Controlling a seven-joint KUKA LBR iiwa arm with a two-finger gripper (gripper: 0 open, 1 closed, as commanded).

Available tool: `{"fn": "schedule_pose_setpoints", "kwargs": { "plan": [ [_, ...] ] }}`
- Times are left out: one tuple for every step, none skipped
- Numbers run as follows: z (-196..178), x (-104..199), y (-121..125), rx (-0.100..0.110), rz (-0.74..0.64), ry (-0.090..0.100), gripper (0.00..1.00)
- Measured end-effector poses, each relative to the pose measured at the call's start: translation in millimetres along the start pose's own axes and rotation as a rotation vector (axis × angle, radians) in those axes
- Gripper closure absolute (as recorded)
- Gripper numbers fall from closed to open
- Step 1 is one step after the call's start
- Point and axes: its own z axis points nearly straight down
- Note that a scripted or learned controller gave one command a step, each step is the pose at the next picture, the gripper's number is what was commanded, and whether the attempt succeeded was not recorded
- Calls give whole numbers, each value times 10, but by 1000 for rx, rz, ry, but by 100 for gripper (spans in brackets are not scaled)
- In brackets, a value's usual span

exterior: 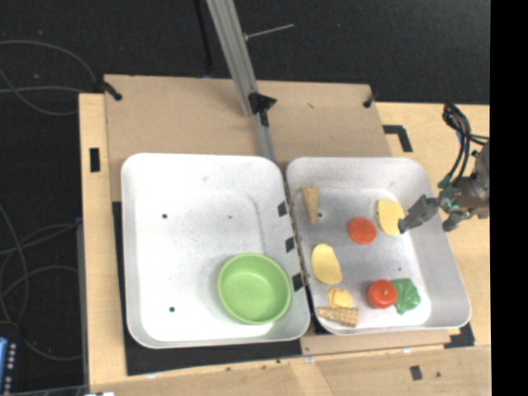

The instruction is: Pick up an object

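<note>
the left bin holds a green bowl near its front right corner, sitting upright on the white floor. moving across the divide, the right bin carries a scatter of small toy foods: a tan cone-like piece near the back left, a yellow oval piece below it, a small yellow and waffle-patterned bit at the front edge, a red round piece in the middle, a red tomato-like piece with a green leafy part at the front right, and a pale yellow piece toward the right wall.

the gripper comes in over the right rim, its dark tip just beside or touching that pale yellow piece. how wide the claw stands cannot be told at this size, and nothing is plainly held in it.

the pale yellow piece looks the likely target. it seems light, stiff and smooth, probably plastic, so it may skid or squirt out under a pinch. taking it across its narrow width, near the middle, looks safest; the close bin wall leaves little room on the right side.
</note>
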Motion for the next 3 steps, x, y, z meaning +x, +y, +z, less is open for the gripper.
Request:
{"fn": "schedule_pose_setpoints", "kwargs": {
  "plan": [
    [-1, 0, 0, 0, 1, 0, 0],
    [444, 11, 59, 5, 6, -2, 0],
    [1074, 23, 67, 7, 6, -1, 0]
  ]
}}
